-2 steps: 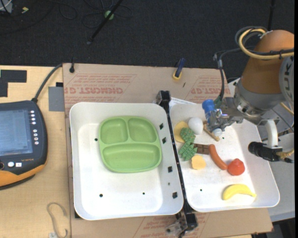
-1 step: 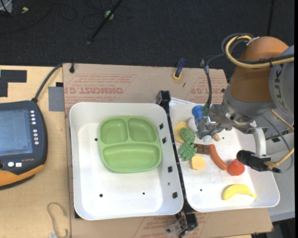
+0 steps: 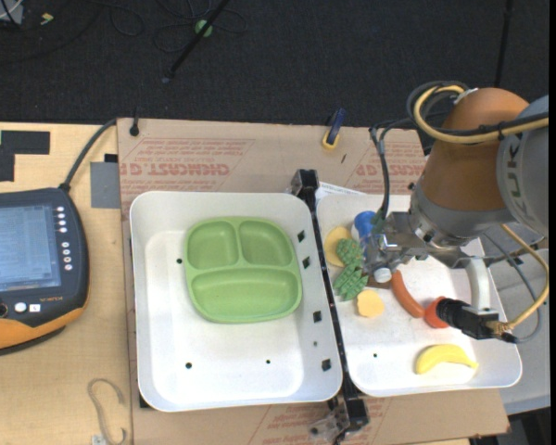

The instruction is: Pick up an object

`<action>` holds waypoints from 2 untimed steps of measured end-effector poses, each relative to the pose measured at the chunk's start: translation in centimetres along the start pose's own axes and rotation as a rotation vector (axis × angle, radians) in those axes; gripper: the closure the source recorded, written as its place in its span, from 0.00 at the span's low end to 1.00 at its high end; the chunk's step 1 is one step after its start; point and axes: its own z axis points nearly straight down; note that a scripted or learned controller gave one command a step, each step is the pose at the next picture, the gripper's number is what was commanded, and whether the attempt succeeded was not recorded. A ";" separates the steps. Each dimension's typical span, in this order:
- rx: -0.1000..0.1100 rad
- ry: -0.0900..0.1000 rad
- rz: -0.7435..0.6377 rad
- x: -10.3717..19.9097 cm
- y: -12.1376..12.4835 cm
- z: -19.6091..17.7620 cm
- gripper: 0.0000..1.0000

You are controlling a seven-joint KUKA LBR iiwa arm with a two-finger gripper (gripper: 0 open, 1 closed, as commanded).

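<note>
A green divided plate (image 3: 242, 270) lay in the left bin (image 3: 157, 360), on brown cardboard (image 3: 213, 160). Left of the bins a pendant (image 3: 23, 258) with a lit screen rested on the bench (image 3: 37, 378). Black cables (image 3: 167, 17) ran across the dark floor behind.
</note>
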 end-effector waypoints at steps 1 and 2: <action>-0.004 0.000 -0.005 1.2 1.3 -0.4 1.00; -0.003 -0.001 0.000 1.1 1.1 -0.6 1.00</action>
